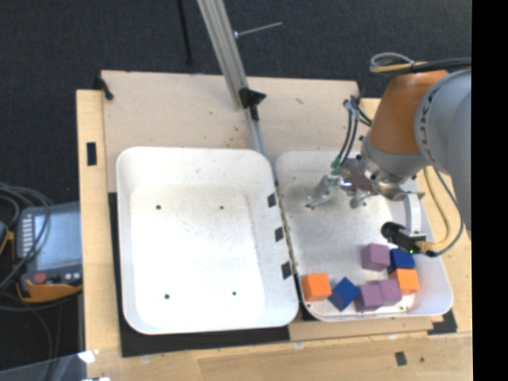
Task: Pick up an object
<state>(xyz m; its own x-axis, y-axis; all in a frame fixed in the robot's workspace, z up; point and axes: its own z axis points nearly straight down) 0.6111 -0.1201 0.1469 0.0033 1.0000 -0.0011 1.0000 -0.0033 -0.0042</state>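
Jaws apart and bare on the grey two-finger gripper [339, 193], poised over the far half of the shallow white right-hand bin [317, 236]. Approach step, seemingly; nothing grasped yet. Next: cross to the near corner and descend squarely over the small orange cube [317, 286], just beside a small blue cube [345, 293]. Near-cubic, no evident long axis; sides roughly parallel to the bin wall.

Looking at a robotics lab. Sitting on a wooden bench [214, 109]: two white bins [131, 213]. Lying nearby: cables [12, 205].

Alu rail [225, 46] slants over bench [175, 105]; handheld screen unit [49, 244] w/ cables at left.
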